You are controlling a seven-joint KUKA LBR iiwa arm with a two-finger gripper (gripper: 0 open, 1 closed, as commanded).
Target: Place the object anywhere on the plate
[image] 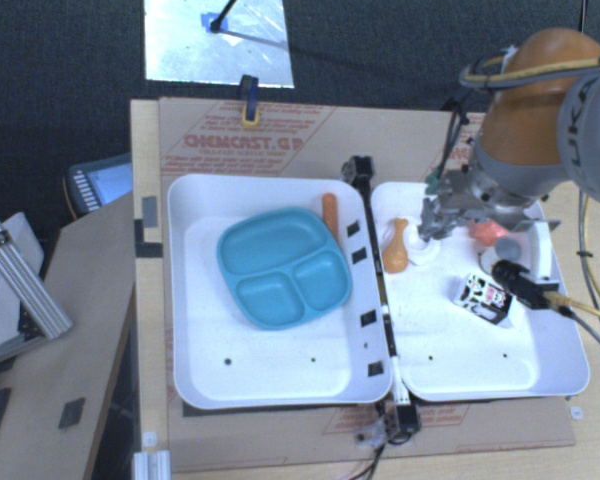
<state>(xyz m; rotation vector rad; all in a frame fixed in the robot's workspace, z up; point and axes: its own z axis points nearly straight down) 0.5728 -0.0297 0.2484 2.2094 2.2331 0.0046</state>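
Over the right-hand shallow white bin [500,368] hangs the grey arm with its orange band [525,98], and the two-finger gripper [432,226] points down near that bin's upper left part. Whether anything sits between the fingers cannot be told from this slanted overhead view, nor whether they are spread or closed; wrist hardware hides them. Just left of the gripper lies a tan pear-shaped plastic piece [395,246], narrow end up, close beside the gripper tip; contact unclear. Just right of the gripper, partly under the wrist, a pinkish-red lump [488,232] shows. Below and right of the gripper lies a small black-and-white printed box [482,297], tilted, apart from the tip. Well left of the gripper, across the black centre divider [370,258], the left white bin [195,368] holds a blue three-compartment plastic plate [282,266]. An orange carrot-like stick [330,214] lies against the plate's upper right edge, between plate and divider.
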